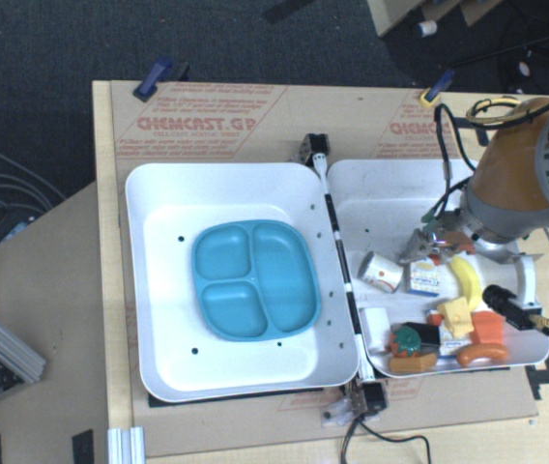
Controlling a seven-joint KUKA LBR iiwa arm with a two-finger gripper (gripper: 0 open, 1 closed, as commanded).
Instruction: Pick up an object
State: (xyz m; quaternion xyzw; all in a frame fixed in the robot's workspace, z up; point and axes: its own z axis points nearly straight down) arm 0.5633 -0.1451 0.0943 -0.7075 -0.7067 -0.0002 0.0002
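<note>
My gripper (pixel 427 244) hangs low in the right bin (pixel 390 187), over the upper edge of a cluster of small items. Just below it lie a white can with a red label (pixel 382 273) on its side and a small white box with blue and red print (pixel 424 279). A yellow banana (pixel 466 279) lies to the right of the box. Nothing can be seen held in the gripper.
Further toward the front of the right bin are a pale yellow block (pixel 455 313), an orange block (pixel 488 327), a green round piece (pixel 408 337) and an orange sausage-shaped piece (pixel 481 357). The left bin (pixel 158 211) holds a blue divided plate (pixel 254 278).
</note>
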